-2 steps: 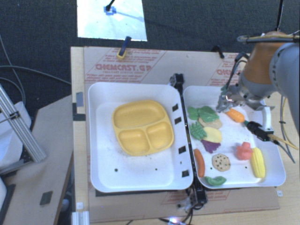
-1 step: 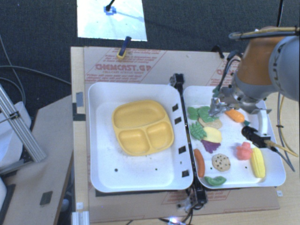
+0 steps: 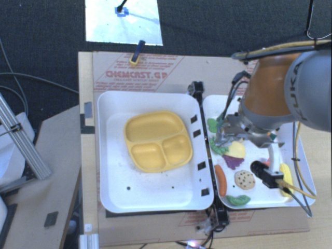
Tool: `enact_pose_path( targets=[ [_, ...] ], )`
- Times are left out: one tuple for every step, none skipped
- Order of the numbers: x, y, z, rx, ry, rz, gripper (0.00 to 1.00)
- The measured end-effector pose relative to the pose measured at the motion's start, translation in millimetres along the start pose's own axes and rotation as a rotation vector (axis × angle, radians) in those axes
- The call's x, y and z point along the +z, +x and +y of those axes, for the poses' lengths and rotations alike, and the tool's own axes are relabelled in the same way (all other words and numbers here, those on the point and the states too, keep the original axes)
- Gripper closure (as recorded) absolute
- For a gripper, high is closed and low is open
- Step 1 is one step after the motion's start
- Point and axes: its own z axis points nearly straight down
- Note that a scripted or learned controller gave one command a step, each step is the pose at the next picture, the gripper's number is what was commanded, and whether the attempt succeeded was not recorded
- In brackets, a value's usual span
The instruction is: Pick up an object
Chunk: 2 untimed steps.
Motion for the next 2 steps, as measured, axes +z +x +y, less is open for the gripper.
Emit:
enact_pose_path(
  targets=[
    [-101.9, 56.9, -43.1, -0.002, -0.012, 0.001, 1.00],
    [-107.1, 53.1, -41.8, 0.001, -0.006, -0.003, 1.00]
  ],
)
